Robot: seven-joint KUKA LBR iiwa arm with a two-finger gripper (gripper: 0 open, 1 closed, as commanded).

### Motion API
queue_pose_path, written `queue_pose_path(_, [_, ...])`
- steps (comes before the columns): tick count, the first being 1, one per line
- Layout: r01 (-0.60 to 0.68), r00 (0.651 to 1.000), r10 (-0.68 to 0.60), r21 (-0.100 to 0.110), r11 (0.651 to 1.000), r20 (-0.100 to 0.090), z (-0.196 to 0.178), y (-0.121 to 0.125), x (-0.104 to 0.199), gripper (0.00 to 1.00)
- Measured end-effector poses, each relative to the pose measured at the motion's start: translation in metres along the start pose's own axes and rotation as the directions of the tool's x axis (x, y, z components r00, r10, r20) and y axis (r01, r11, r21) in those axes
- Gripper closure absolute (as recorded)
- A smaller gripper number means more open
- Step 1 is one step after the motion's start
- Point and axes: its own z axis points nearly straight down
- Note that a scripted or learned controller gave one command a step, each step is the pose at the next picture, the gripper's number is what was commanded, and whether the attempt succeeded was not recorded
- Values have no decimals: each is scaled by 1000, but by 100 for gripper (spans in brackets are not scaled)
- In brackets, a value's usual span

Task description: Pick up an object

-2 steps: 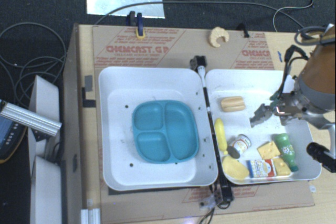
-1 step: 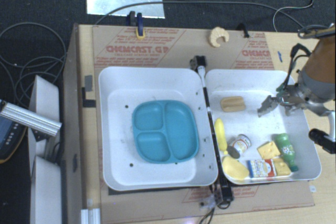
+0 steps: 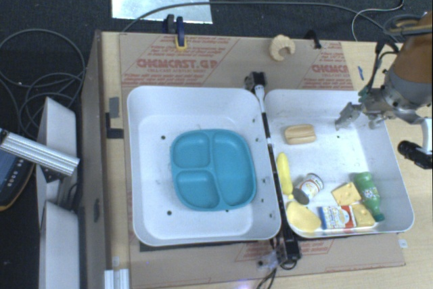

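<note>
Two bins | fingers (image 3: 352,115) spread, holding nothing, over right bin (image 3: 399,166) | arm (image 3: 413,71) cut off at edge

Gripper (image 3: 360,114) sits over far right corner of right bin (image 3: 385,139). Bread roll (image 3: 300,134) just left of it, nearer side. Can (image 3: 308,187), banana (image 3: 283,174), cheese (image 3: 346,193), bottle (image 3: 368,194), carton (image 3: 333,216) well nearer. Tray (image 3: 212,168) in left bin (image 3: 145,139), far left.

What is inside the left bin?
The left bin holds a blue divided tray with three compartments, nothing in them. The bin floor under the tray is covered, so anything beneath it cannot be seen.
</note>
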Motion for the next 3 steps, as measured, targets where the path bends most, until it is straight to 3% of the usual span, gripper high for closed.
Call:
queue_pose_path(1, [1, 1000, -1, -2, 1000, -1, -18, -34, 74, 0])
queue_pose_path(2, [-4, 1000, 4, 3, 1000, 2, 25, -58, 6, 0])
queue_pose_path(3, [3, 1000, -3, -3, 1000, -2, 10, -7, 75, 0])
